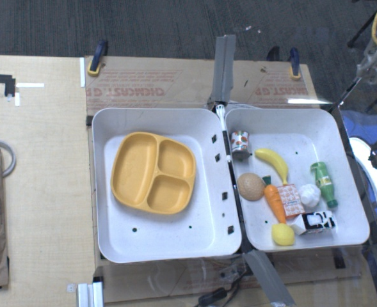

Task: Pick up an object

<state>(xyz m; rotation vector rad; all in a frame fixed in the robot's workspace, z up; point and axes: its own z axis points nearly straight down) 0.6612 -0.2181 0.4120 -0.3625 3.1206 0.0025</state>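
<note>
1. Two white bins sit side by side: left bin (105, 190) holds a yellow divided plate (153, 171).
2. Right bin (303, 130) holds a banana (273, 163), carrot (275, 203), green bottle (323, 183), can (240, 143), lemon (283, 235).
3. Gripper state: cannot tell.

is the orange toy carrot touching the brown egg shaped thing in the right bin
Touching: the camera view shows the orange toy carrot with its green top pressed against the brown egg-shaped object, no white between.

Items are crowding my right bin (342, 171) around the carrot (275, 202); the yellow tray (153, 172) is occupying the left bin (105, 190), leaving its margins open.
</note>
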